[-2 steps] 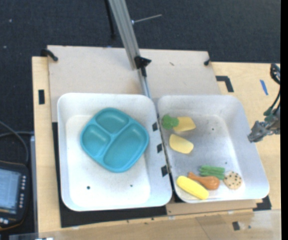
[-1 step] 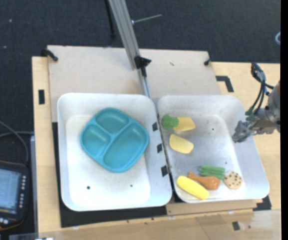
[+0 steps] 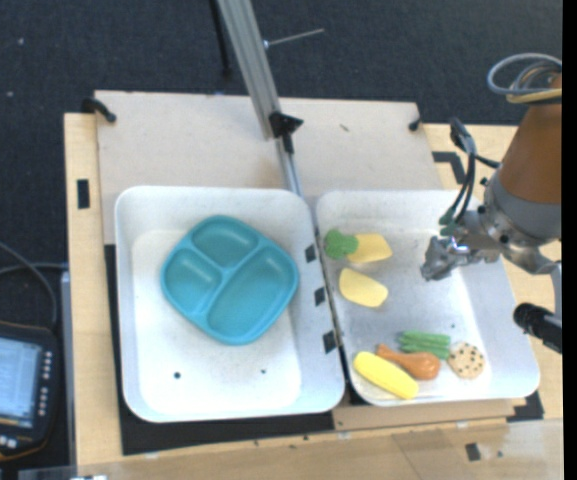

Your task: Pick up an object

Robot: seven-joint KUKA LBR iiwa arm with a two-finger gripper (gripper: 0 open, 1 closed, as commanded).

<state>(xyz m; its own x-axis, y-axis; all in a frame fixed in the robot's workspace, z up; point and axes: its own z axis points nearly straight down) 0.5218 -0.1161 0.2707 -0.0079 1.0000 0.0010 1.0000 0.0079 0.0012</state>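
My gripper (image 3: pixel 438 264) hangs over the right bin (image 3: pixel 488 368), near its right-centre, with no object visibly between its fingers. To its left lie a yellow piece with a green end (image 3: pixel 358 247) and a pale yellow wedge (image 3: pixel 363 288). Toward the bin's front sit a yellow banana-like piece (image 3: pixel 385 375), an orange carrot (image 3: pixel 413 362), green beans (image 3: pixel 424 342) and a speckled cookie (image 3: pixel 465 359). All of these rest on the bin floor, apart from the gripper.
The left bin (image 3: pixel 148 368) holds a blue divided plate (image 3: pixel 230 278). A grey metal pole (image 3: pixel 258 68) slants down from the top to the wall between the bins. A screen device (image 3: pixel 3 383) sits off the bench at the left.
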